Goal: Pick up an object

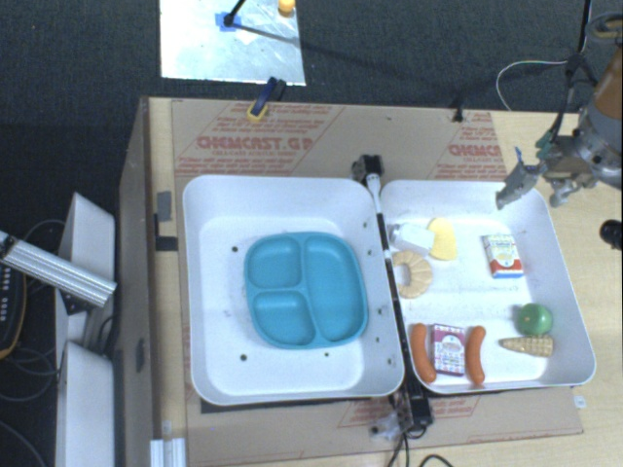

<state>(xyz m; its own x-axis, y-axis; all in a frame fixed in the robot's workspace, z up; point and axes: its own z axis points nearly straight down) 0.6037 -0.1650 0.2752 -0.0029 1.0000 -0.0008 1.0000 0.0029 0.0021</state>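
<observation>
My gripper (533,191) hovers over the far right corner of the right bin (569,290), open with nothing between its fingers. Below it in that bin lie a red-and-white carton (502,256), a yellow piece (443,239), a white piece (414,233) and a tan ring (414,272). Nearer the front are a green ball (533,317), a cone (528,345), two sausages (421,351) and a red box (448,348) between them. The left bin (209,261) holds a blue divided plate (305,290).
A black divider (383,251) runs between the two bins. Both rest on a cardboard-covered bench (292,134). A metal sheet (229,27) with a small yellow ball lies beyond the bench. Grey equipment (68,270) stands at the left.
</observation>
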